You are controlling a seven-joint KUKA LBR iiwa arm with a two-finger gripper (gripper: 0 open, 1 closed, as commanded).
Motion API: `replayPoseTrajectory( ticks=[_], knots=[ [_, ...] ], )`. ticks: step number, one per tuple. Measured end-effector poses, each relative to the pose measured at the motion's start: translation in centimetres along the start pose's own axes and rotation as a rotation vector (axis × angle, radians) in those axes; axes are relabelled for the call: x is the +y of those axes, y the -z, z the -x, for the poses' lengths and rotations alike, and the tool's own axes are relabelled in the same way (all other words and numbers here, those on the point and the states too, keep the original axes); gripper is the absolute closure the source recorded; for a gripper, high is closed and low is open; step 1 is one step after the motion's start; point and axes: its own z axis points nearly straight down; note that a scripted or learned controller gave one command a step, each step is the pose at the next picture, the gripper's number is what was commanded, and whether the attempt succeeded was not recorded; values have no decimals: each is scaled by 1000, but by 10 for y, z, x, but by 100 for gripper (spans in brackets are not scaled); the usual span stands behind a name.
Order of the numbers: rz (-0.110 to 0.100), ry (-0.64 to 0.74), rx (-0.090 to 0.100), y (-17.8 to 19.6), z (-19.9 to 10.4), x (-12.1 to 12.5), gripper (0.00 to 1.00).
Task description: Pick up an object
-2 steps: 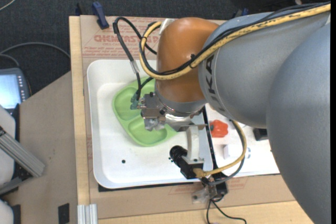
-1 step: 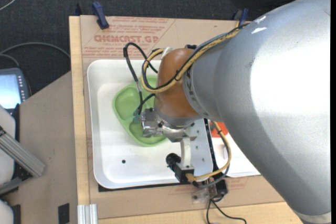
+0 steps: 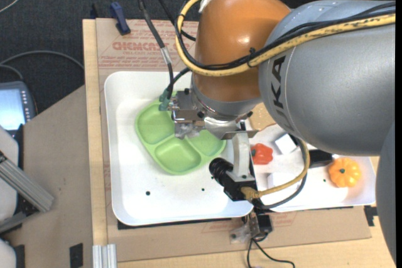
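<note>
**Gripper low over the green tray, fingers hidden**

Gripper [image 3: 188,125] sits low over the green tray [image 3: 169,141] in the left bin [image 3: 125,154], and you cannot tell from this view how its grasp stands, because the wrist and the orange band [image 3: 235,41] cover it from above. Nothing can be seen held.

Look at the tray: it is pale green, glossy plastic, with rounded corners and shallow compartments split by raised ridges. You can see one compartment at upper left, one at the bottom, and part of a third at right; the rest lies under the wrist. It lies flat on the bin floor, turned at a slant to the bin's walls, about mid-bin toward the right side.

Beyond it, in the right bin [image 3: 314,198], you have a red block [image 3: 262,153] just past the dividing wall, a small white block [image 3: 284,144] beside it, and an orange pumpkin [image 3: 344,173] further right. A yellow-and-black cable [image 3: 282,184] loops down from the arm across that bin's near part.
</note>
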Motion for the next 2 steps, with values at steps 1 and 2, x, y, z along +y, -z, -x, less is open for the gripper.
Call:
replayPoseTrajectory(
  ticks=[1, 2],
  knots=[
    [2, -8, -1, 48, 93, 12, 100],
    [1, -1, -1, 142, 99, 1, 100]
  ],
)
